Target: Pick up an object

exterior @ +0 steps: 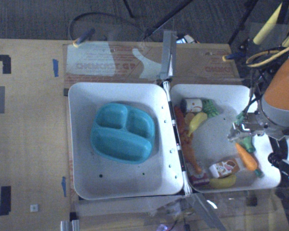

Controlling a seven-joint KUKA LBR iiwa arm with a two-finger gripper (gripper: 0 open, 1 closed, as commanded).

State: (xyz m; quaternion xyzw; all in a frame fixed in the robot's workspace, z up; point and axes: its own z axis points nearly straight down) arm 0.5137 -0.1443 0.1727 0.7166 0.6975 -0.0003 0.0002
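1. Across the desk (29, 143) two white bins sit side by side, touching along their inner rims; the left bin (82, 172) has bare floor all round its one item, most of it toward the near edge.
2. Inside the left bin a teal divided plate (123, 131) lies flat, clear of every wall.
3. Behind both bins a sheet of cardboard (207, 64) carries printed lettering, upside down and too faint to read.
4. At the desk's right edge the arm (279, 100) is cut off by the frame, its orange band partly out of sight.
5. Over the right bin (221, 93) near its right wall hangs the hand (241, 131); blur and the wrist above it leave me unable to tell how it is set.
6. Just nearer than the hand lies a carrot (247, 159), angled toward the near right corner.
7. Along the near wall a yellow banana (222, 181) touches a small labelled packet (225, 168); its print is illegible.
8. Toward the far left corner sit a second banana (196, 122), a green toy (211, 109) and a small white box (192, 104); a reddish strip along the left wall is hard to identify.
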